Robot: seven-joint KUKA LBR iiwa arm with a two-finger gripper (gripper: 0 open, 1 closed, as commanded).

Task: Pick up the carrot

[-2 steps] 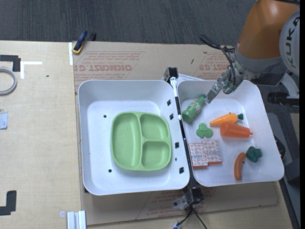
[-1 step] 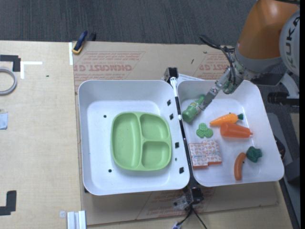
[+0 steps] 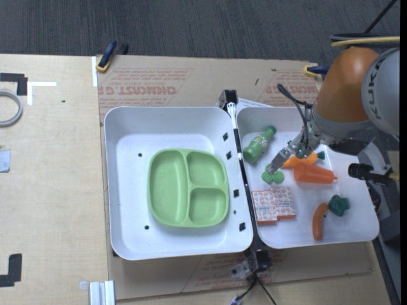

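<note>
Approach step, by the look of it, with nothing lifted yet. Down low in the right bin [image 3: 356, 237] with the gripper [image 3: 284, 162], just at the left end of the carrot [image 3: 315, 175], which lies flat on the bin floor, roughly mid-bin, pointing right. Touching the carrot or just beside it, hard to say. Open or closed cannot be told from this slant either, and no sign of the carrot caught in the grip. Beneath the tool tip, a small green tuft [image 3: 275, 178], possibly the carrot's leaves, possibly a separate piece. Next, probably: centring over the orange body rather than its end, closing firmly, then rising straight up, clear of the green bottle [image 3: 257, 146] to the upper left and the printed box [image 3: 273, 206] just below. Worth care too, since a second orange piece [image 3: 318, 221] lies near the front rim beside a dark green lump [image 3: 339, 205] and could be mistaken for the target. As for writing, red print on the cardboard sheet [image 3: 146, 81] under the bins, upside down and not legible. On the arm [image 3: 346, 88], part of the maker's lettering, cut off at the edge. On the box, a fine pattern too small to read.
</note>
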